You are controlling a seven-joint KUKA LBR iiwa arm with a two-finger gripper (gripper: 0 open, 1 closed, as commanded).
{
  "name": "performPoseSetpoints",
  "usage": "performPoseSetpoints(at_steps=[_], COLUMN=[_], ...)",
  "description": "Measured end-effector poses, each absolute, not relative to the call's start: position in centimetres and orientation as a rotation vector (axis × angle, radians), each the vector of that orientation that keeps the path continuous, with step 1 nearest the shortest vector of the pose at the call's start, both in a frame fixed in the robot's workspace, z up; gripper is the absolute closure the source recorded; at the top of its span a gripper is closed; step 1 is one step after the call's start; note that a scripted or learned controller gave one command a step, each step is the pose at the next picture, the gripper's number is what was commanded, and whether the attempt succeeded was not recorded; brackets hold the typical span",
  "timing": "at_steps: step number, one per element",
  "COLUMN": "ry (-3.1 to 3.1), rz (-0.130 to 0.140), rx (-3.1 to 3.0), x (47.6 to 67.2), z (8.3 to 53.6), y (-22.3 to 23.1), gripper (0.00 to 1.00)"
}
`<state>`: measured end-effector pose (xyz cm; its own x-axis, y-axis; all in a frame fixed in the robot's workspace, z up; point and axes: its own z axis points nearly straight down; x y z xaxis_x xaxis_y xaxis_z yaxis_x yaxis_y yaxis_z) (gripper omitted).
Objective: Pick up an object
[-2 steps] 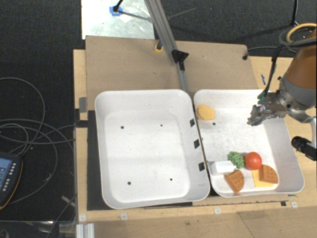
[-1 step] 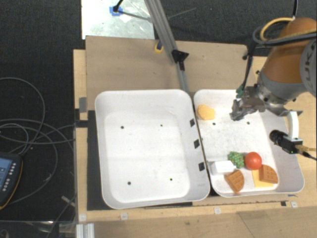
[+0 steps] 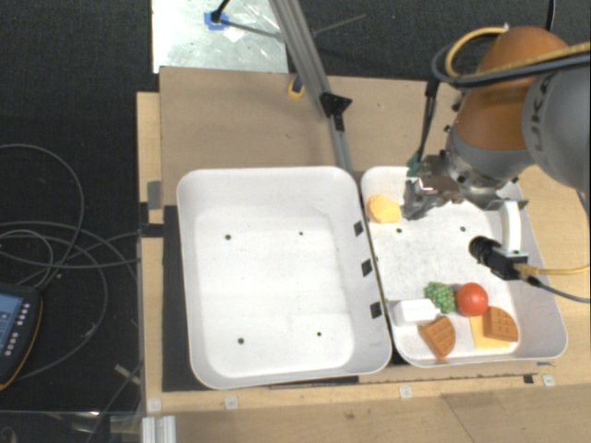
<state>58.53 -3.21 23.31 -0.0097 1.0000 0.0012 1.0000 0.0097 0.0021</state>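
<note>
The gripper (image 3: 413,203) hangs right beside the yellow piece (image 3: 384,209) at the far end of the right bin (image 3: 552,335); whether the claw is released or clenched, I cannot tell. It could nudge the piece against the bin wall and close off-centre. Toward that bin's near end lie one green piece (image 3: 441,295), one red ball (image 3: 472,298), one white block (image 3: 414,311), two brown wafers (image 3: 440,336) and one yellow slab (image 3: 487,340).

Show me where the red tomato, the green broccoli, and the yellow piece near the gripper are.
red tomato (image 3: 473,298), camera view, centre of its round top.
green broccoli (image 3: 441,294), camera view, middle of its head.
yellow piece (image 3: 384,209), camera view, centre of its upper face.
</note>
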Motion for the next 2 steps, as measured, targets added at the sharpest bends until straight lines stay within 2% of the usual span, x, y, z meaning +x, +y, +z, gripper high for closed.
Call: performPoseSetpoints(at_steps=[1,2], ry=[2.234,2.234], rz=[0.005,0.004], rx=[2.209,2.21], x=[59.3,60.2], z=[24.1,22.5], y=[2.8,8.3], gripper=[1.0,1.0])
